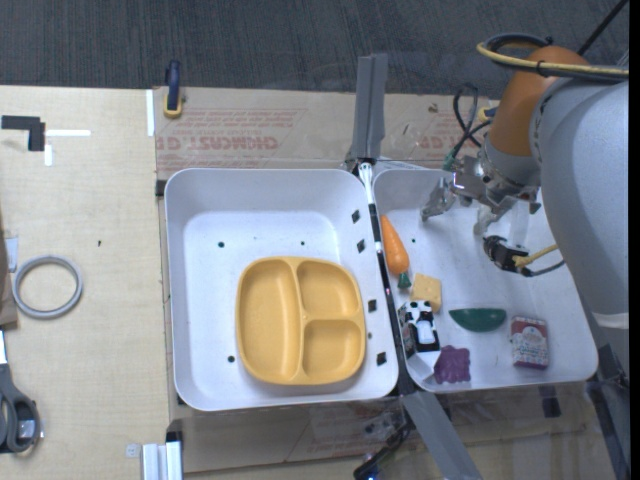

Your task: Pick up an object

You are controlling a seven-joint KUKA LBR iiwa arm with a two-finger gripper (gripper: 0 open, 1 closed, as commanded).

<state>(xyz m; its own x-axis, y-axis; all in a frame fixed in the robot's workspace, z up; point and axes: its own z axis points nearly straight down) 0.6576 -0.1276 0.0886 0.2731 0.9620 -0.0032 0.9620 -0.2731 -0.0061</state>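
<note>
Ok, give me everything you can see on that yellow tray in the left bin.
The yellow tray is a rounded-corner divided plate, apparently matte plastic, with three compartments: one long section on its left side and two smaller ones on its right. It lies flat, right side up, on the floor of the left bin, in the half nearer the camera and closer to the wall shared with the right bin. Nothing sits in any compartment. The gripper is over the right bin, well away from it.

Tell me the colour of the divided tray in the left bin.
Yellow; the divided tray shows clearly in the camera view.
</note>
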